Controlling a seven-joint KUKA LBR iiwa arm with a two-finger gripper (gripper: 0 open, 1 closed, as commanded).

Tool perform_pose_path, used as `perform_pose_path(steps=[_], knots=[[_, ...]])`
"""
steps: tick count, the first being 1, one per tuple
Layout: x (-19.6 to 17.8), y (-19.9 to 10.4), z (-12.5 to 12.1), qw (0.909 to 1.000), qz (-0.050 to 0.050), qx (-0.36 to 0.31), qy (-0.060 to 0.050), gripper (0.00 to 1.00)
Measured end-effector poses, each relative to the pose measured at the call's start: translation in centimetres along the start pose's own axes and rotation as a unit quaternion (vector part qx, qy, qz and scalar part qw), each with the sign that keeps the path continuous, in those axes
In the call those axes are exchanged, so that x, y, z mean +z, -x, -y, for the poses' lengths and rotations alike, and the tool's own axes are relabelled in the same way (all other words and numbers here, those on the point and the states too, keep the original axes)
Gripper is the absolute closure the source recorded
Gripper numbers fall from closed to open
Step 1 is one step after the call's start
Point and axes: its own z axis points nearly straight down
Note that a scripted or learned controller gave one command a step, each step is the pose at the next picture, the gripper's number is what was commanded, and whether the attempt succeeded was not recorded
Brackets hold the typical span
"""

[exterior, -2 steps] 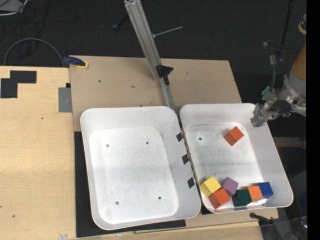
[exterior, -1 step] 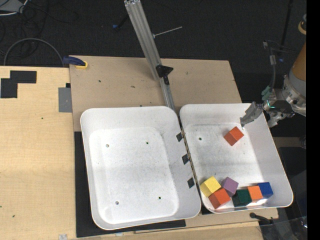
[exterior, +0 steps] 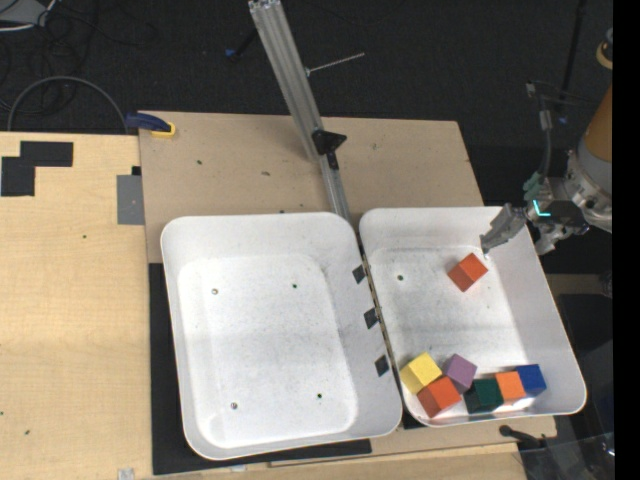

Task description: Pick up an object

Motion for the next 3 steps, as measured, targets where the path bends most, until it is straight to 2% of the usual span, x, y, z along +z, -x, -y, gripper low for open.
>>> perform_pose_path(steps=[1, 2, 3], knots=[[0.0, 0.0, 0.0, 1.0, 0.0, 0.0, 0.0, 0.0], [1.1, -2.9, -4.1, 1.0, 0.001, -0.004, 0.002, 0.0], [1.0, -2.8, -3.9, 1.0, 0.001, -0.003, 0.001, 0.0]])
